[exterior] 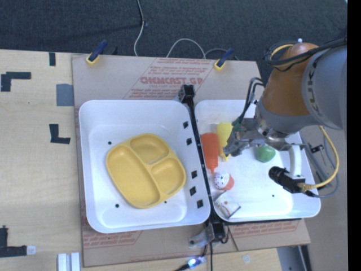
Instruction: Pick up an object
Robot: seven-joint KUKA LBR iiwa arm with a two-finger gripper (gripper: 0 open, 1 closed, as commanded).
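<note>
One arm (299,89) over right bin (304,208) | wrist bent down | fingers (234,145) near yellow object (224,131), state unclear

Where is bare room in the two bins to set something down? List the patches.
Left bin: bare floor around the yellow divided plate, widest along the top wall. Right bin: open floor in the lower middle, below the green ball and right of the small white and orange toy. Crowded: the right bin's upper left, where the orange piece, yellow piece and gripper cluster.
</note>
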